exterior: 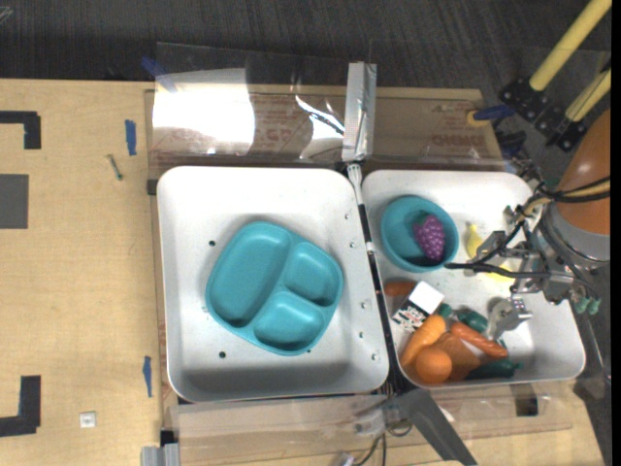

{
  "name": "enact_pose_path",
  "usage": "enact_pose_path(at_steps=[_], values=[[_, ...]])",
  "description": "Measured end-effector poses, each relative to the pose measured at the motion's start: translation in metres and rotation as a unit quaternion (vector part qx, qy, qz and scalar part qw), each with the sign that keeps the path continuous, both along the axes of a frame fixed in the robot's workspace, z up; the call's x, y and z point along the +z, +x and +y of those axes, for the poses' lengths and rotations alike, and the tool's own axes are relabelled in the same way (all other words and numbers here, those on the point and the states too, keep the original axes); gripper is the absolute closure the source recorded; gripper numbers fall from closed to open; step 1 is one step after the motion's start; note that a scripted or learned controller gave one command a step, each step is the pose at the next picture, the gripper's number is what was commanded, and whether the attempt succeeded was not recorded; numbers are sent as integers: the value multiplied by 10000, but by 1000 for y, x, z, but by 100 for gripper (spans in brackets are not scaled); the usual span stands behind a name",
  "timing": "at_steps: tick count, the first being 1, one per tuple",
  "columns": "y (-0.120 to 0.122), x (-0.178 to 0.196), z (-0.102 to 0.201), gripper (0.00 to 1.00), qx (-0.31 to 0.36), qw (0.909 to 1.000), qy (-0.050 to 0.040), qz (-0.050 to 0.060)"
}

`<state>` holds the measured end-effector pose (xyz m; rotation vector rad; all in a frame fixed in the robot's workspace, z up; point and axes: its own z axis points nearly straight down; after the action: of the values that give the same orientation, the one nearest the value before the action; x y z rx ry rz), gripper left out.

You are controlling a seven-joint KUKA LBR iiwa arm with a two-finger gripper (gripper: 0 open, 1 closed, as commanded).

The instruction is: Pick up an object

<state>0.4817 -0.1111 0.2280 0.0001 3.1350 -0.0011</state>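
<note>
The right bin (568, 352) holds a teal bowl (400, 229) with purple grapes (432, 238) in it. A yellow piece (473, 240) lies right of the bowl. At the bin's front are a round orange fruit (433, 365), a carrot (477, 344), a small green item (472, 316) and a white card (423, 301). My gripper (505, 314) hangs low over the bin's right half, just right of the carrot and green item. Cables and the wrist hide much of it. Nothing visibly sits in it.
The left bin (194, 202) bears a teal divided plate (275, 284). A metal divider (358, 115) and clear plastic sheet stand behind the bins. The arm's orange band (592, 163) is at the right edge, with yellow-handled tools (572, 37) behind.
</note>
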Motion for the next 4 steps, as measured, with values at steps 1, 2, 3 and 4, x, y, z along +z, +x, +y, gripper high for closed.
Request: enact_pose_path(at_steps=[1, 2, 3, 4], values=[[-4, -124, 15, 0, -337, 9994, 14, 60], [16, -139, 12, 0, -667, 9978, 10, 0], [112, -94, -34, 0, -1158, 9933, 0, -27], [84, -139, -31, 0, -1888, 9820, 9, -26]])
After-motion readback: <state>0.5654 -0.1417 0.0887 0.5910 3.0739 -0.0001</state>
